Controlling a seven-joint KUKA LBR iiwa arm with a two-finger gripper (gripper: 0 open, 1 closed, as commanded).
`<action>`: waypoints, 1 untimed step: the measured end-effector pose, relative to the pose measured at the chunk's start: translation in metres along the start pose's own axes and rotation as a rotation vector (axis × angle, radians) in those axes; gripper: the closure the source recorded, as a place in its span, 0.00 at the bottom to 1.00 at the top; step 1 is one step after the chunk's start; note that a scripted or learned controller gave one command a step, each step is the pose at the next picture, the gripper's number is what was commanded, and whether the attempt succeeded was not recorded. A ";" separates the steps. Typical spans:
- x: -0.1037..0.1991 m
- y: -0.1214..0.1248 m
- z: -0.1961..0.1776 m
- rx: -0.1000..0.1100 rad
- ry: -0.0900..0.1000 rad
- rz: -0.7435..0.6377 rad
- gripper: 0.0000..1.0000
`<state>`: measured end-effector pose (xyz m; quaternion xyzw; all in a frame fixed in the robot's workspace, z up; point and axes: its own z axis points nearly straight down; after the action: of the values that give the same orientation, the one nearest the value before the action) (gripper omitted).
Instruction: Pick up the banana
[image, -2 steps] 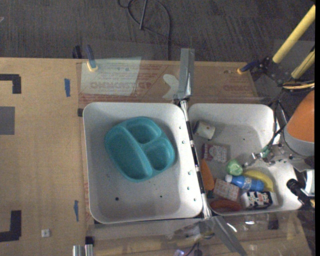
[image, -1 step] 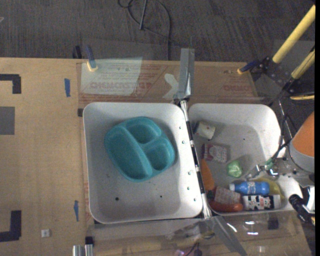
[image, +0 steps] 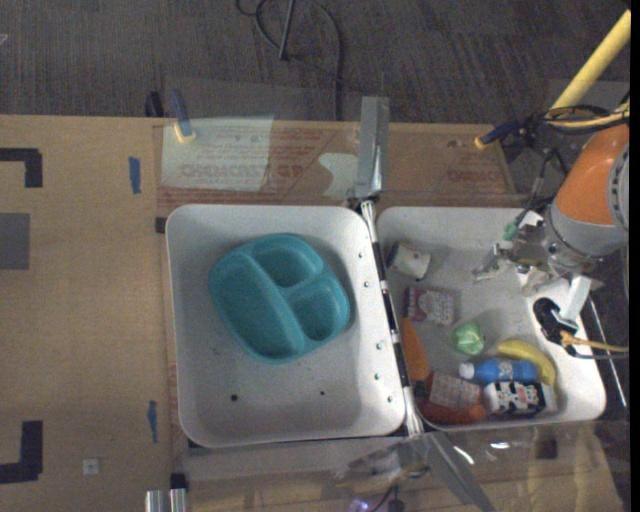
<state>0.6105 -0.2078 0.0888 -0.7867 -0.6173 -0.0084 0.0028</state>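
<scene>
We see banana lying in right bin, near its right wall, just above blue bottle. Gripper hangs over bin's upper right, well apart from banana. Teal divided plate sits in left bin.

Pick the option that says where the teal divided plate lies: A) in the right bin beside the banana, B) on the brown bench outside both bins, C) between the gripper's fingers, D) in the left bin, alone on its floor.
D: the teal divided plate lies flat on the floor of the left bin, while the banana lies in the right bin among other items.
</scene>
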 end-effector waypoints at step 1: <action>-0.019 -0.088 -0.005 0.012 -0.009 0.049 0.00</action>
<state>0.5205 -0.2056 0.0932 -0.8015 -0.5980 -0.0011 0.0052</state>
